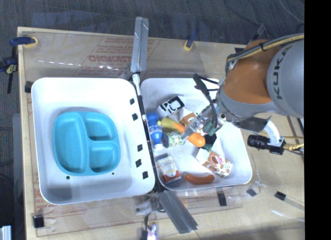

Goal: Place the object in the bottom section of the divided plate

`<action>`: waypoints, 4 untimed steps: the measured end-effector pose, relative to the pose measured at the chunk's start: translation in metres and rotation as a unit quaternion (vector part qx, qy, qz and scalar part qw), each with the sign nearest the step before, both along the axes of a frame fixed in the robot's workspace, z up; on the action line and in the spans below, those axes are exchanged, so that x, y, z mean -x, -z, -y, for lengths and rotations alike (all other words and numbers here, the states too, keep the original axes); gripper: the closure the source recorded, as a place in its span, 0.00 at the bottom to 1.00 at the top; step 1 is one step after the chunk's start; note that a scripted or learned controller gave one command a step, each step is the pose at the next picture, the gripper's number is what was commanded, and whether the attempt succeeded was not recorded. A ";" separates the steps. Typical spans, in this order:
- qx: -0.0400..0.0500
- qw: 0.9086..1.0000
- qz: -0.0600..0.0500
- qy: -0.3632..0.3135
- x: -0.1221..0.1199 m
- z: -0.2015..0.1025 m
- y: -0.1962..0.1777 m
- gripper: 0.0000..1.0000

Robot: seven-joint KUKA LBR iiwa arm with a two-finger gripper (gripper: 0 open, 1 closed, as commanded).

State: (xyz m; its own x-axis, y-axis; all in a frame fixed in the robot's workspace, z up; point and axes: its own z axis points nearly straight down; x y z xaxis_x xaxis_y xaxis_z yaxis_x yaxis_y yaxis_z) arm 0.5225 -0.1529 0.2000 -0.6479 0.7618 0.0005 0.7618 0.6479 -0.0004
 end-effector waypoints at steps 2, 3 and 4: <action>0.000 1.000 0.001 0.016 0.031 -0.201 -0.066 1.00; 0.000 0.996 0.001 -0.091 0.012 -0.191 -0.120 1.00; 0.000 0.956 -0.001 -0.293 -0.004 -0.271 -0.089 1.00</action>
State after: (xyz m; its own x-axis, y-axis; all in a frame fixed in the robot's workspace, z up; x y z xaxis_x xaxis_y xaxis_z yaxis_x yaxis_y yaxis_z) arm 0.5267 0.1178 0.2888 -0.9634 0.2681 0.0015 0.2681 0.9634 -0.0014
